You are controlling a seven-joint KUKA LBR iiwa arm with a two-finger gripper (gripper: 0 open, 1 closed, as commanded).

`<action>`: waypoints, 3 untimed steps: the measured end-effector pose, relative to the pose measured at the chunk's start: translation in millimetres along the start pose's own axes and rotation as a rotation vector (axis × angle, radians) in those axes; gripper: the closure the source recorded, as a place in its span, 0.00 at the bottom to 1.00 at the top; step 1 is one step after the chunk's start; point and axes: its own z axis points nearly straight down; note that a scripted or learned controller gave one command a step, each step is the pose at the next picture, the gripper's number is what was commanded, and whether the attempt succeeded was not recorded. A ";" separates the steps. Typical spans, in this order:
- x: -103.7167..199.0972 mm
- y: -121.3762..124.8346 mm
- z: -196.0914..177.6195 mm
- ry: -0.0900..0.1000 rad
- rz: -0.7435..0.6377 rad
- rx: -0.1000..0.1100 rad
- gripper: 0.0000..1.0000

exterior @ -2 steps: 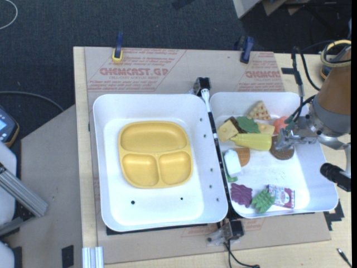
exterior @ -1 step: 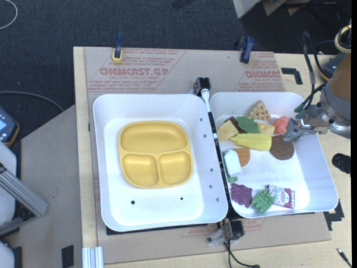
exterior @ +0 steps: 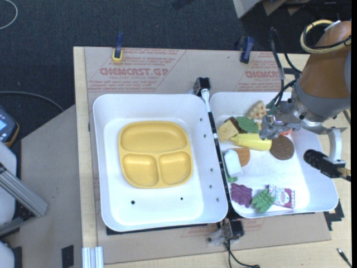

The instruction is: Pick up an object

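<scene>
You are looking at even, bright overhead light, white bins (exterior: 106, 149) glaring slightly and washing out near their rims, yellow tray (exterior: 156, 152) casting almost no shadow, dark floor sinking into murk, small toys in the right bin blurring softly.

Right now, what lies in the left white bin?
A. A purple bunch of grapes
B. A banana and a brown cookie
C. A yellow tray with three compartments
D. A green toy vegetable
C. The yellow tray, divided into three compartments, sits in the left bin; the banana and other toy foods lie in the right bin.
</scene>
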 end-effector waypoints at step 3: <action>148.0 25.2 4.6 0.001 -0.001 0.004 1.00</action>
